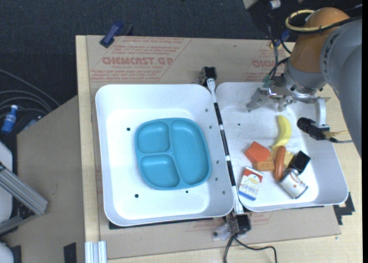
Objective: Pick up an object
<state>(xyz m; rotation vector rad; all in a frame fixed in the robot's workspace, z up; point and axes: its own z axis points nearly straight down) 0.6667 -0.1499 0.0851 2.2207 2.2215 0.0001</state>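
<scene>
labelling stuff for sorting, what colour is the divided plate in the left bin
Light blue, a plain turquoise shade; the divided plate shows clearly in the camera view.

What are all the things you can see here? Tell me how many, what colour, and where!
Bins: two, white, side by side on the bench.
Plate: one, blue with three sections, in the left bin.
Banana: one, yellow, middle of the right bin.
Block: one, orange, right bin, left of the banana's lower end.
Carrot-like stick: one, orange-red, right bin, just below the banana.
Small box: one, white with blue and red print, front of the right bin.
Can: one, silver and red with a black top, front right of the right bin.
Clip: one, blue, far left edge of the bench.
Arm: one, grey with an orange band, at the right.
Gripper: one, metal, over the back of the right bin.
</scene>
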